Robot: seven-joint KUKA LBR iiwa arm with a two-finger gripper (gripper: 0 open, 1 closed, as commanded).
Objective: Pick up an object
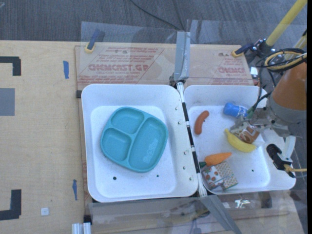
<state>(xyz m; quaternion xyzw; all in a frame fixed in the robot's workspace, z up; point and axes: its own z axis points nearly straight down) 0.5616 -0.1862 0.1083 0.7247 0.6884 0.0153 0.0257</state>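
Here, the gripper (247,122) hangs low in the right bin (214,99), over a curved yellow banana (239,144) and a crumpled wrapper (246,133); its grip cannot be told. Just beside lie a blue bottle (235,110), sausage (201,122), carrot (218,158) and printed carton (220,176). A smooth teal divided plate (134,139) fills the left bin (92,130).

grey carpet floor (73,6), wooden bench (39,145)
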